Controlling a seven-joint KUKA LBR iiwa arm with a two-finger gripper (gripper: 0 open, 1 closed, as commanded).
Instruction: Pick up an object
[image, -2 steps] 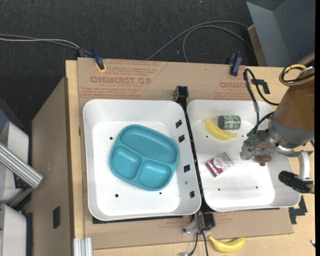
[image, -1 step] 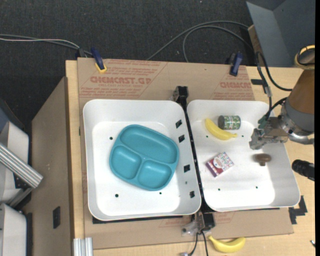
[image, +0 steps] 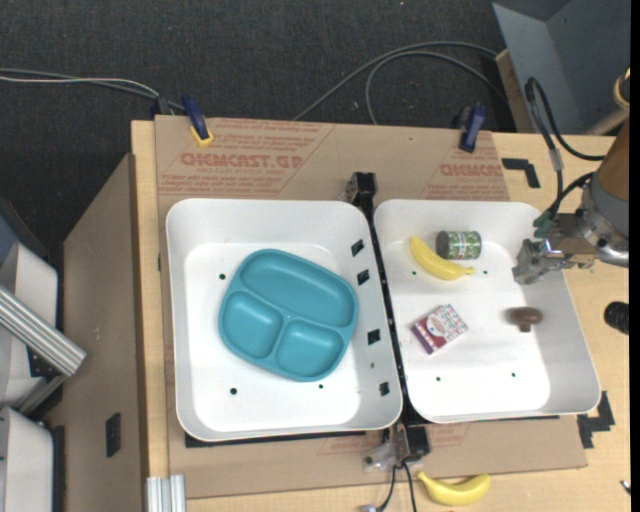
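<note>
End effector (image: 532, 262) above glossy white bin (image: 570, 380)

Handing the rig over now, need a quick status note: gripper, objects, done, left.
Gripper: over the right bin's right edge, nothing visibly held; finger state unclear.
Right bin: banana touching the small green can at the back, red-and-white packet in the middle, small brown object just below the gripper.
Left bin: teal divided plate.
Another banana lies outside the bins at the front.
Done: nothing lifted.
Left: the whole pick; the brown object looks nearest.
</note>
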